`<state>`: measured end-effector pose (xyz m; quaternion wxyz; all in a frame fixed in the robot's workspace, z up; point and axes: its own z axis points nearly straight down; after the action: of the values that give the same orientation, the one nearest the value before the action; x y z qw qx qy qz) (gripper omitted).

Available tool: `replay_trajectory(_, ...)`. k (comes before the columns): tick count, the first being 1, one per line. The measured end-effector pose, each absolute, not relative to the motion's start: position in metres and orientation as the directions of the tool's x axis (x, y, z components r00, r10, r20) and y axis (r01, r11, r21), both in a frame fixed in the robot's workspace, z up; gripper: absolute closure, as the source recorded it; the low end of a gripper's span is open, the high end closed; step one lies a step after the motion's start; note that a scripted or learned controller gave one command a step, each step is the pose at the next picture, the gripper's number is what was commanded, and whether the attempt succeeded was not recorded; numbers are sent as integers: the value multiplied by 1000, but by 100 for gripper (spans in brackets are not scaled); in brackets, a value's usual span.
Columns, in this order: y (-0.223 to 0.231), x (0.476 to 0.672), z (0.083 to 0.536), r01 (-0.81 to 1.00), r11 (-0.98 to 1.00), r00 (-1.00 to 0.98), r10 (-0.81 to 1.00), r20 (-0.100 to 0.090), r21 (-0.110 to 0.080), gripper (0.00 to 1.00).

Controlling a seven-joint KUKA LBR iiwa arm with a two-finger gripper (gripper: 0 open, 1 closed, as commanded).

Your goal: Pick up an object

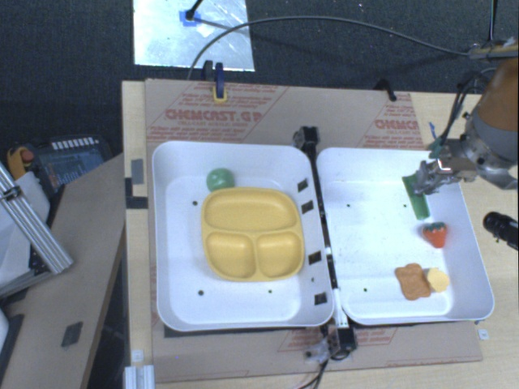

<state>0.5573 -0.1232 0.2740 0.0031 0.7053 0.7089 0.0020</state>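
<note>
my arm (496,128) reaches in from the right edge, wrist bent down and leftward. my gripper (425,181) hangs low at its tip, pointing down toward the left.

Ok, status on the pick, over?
Pincer over right bin, at the green stick. Grip on it unconfirmed. Strawberry close below, nothing else crowding.

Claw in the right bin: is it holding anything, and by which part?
The claw sits at the upper end of a green stick-shaped object, but whether it grips it cannot be told.
</note>
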Motion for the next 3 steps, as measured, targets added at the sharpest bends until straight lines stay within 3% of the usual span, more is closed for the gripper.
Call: replay_trajectory(3, 31, 609, 267, 1000, 9, -9, 1000, 1, 3, 100)
